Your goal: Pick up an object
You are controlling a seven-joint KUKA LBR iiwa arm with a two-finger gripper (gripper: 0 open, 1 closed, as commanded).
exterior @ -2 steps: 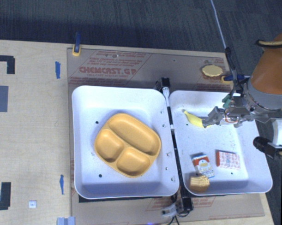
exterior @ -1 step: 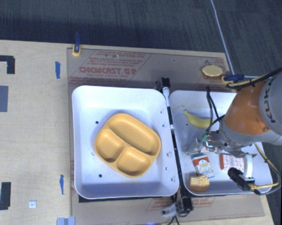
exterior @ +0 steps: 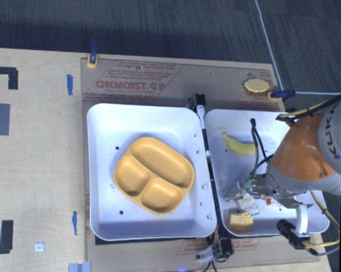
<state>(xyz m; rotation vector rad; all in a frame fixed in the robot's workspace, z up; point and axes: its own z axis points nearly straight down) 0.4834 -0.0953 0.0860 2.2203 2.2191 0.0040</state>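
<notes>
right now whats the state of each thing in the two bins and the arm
yellow divided tray: lying flat, open side up, in the left bin
banana: lying loose in the right bin, apart from the arm
tan block: resting by the right bin's near edge, not gripped
small packet: lying just beyond the tan block
gripper: low over the right bin, the state of its jaws cannot be told
</notes>
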